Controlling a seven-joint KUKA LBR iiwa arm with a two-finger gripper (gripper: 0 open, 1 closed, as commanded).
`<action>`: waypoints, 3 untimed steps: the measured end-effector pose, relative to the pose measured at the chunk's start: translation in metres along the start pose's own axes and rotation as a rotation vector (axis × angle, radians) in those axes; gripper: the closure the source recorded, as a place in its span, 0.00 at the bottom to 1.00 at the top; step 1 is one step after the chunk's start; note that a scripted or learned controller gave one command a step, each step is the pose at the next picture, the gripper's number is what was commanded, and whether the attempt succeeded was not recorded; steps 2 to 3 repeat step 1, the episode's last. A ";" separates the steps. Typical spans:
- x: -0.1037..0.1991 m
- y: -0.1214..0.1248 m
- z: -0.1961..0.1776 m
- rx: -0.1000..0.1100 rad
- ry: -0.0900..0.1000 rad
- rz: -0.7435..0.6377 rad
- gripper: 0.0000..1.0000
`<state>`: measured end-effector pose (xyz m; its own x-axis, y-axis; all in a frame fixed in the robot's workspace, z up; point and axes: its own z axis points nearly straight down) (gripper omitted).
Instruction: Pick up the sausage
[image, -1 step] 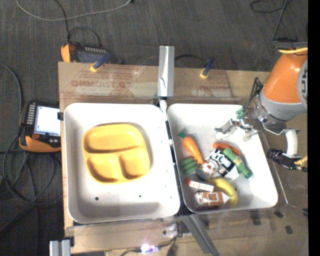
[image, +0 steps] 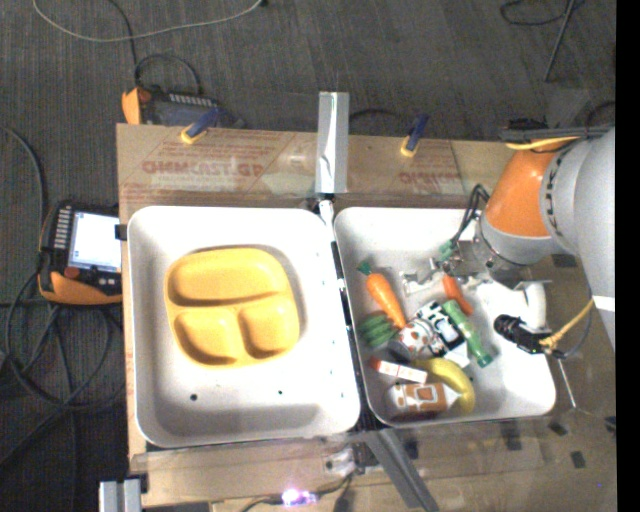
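Now — one sausage (image: 455, 290) | one carrot (image: 384, 296) | one banana (image: 452, 379) | two bins (image: 340, 240)

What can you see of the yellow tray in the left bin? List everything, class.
The yellow tray looks like smooth moulded plastic, with rounded corners. It has three compartments: one long one along the far side, two smaller ones nearer the camera. It lies flat, slightly turned, in the middle of the left bin, touching only the bin's floor.
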<state>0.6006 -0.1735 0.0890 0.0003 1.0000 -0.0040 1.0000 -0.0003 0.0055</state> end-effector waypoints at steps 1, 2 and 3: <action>-0.001 0.000 -0.009 0.002 -0.001 0.001 1.00; -0.001 0.000 -0.009 0.002 -0.001 0.001 1.00; -0.001 0.000 -0.009 0.002 -0.001 0.001 1.00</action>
